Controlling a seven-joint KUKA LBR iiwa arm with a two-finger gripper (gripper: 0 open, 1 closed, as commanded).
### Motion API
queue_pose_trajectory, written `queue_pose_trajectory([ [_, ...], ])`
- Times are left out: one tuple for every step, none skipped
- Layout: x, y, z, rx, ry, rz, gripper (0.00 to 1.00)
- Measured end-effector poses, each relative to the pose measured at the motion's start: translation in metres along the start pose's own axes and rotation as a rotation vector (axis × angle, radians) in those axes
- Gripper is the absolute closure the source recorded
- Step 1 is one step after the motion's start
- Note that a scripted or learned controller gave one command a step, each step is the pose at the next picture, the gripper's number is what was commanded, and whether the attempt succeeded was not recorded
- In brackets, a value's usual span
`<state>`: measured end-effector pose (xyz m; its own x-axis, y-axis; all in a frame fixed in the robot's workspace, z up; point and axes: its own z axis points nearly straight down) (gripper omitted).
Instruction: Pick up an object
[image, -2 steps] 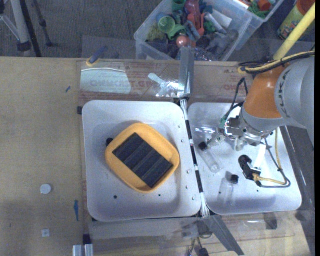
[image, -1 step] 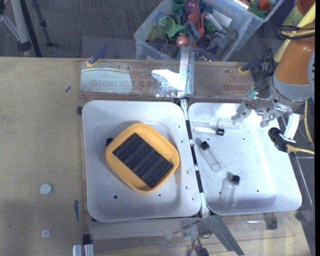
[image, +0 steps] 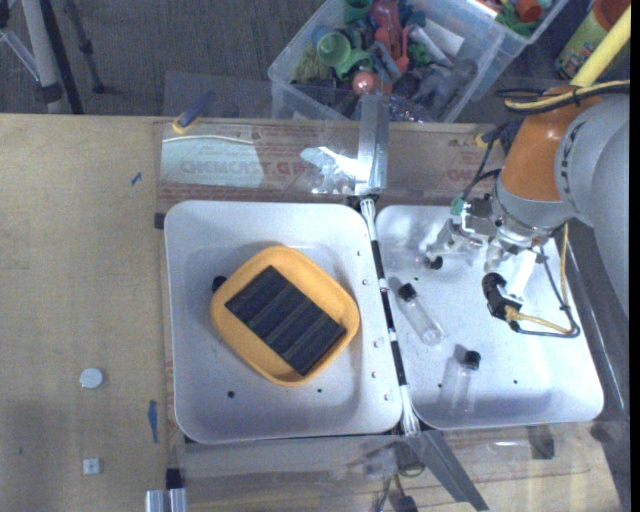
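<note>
- Clear plastic vials, one (image: 418, 312) mid right bin (image: 560, 395) and another (image: 462, 376) nearer its front, look light, stiff and slippery; grasp across the tube's middle.
- Gripper (image: 470, 240) hovers over the bin's back; claw opening I cannot tell.

The arm (image: 585, 150) is cut off by the right edge of the frame; the gripper (image: 455, 235) at its tip is small and blurred — its finger state cannot be told; the clear tub of toys (image: 400, 50) runs off the top edge; two clear vials (image: 420, 315) in the right bin (image: 560, 385) blur into the white floor.
</note>
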<state>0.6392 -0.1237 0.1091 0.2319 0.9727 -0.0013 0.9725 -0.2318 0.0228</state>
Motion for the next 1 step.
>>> queue_pose_trajectory([
  [-0.043, 0.0052, -0.104, 0.021, 0.001, -0.073, 0.0],
])
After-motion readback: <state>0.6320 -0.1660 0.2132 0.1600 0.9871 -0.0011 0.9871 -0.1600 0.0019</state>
